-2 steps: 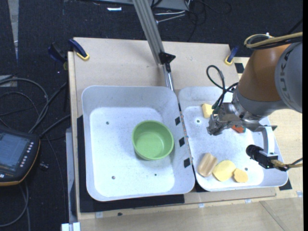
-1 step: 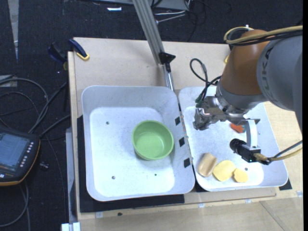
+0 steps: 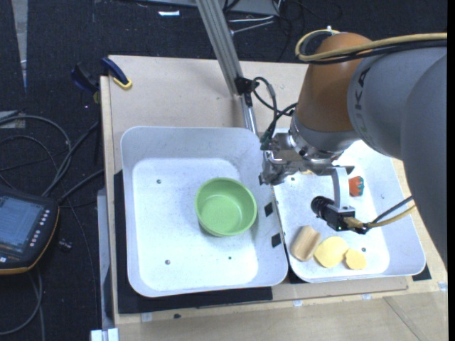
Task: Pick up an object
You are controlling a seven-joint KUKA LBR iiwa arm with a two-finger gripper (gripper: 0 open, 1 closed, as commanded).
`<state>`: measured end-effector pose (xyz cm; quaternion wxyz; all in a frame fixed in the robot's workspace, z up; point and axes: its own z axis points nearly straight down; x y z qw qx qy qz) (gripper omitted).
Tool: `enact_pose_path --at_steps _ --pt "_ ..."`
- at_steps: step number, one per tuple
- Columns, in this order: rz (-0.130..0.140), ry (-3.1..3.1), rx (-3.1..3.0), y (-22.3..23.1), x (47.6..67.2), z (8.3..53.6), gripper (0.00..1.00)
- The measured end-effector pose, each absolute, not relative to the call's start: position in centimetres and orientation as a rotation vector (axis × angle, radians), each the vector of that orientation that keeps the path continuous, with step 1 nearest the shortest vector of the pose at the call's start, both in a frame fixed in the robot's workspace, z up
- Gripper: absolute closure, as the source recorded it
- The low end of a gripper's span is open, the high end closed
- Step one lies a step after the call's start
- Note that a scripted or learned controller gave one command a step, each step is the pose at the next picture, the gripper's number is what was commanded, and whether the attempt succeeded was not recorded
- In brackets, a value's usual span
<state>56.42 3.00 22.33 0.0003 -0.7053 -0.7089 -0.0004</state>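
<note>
The grey arm (image 3: 384, 84) with its orange band (image 3: 330, 77) reaches in from the right and covers much of the right bin (image 3: 398, 261). Its gripper (image 3: 274, 172) sits low over that bin's left edge, beside the wall shared with the left bin (image 3: 142, 190); whether it is wide or narrow cannot be told from this angle. A black fitting with a yellow cable (image 3: 387, 215) hangs off the wrist above the bin floor. The left bin holds 1 green bowl (image 3: 226, 206), upright, near its right side. In the right bin's near end lie 3 pale objects close together: a tan block (image 3: 306, 242), a yellow round piece (image 3: 330, 251) just beside it, and a smaller yellow piece (image 3: 355, 260). A small orange item (image 3: 355, 186) lies farther back, near the arm.
</note>
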Motion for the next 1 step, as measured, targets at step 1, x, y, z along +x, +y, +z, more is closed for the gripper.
enact_pose_path --at_steps 1 --pt "-0.002 -2.227 -2.215 8.44 55.68 23.65 1.00"
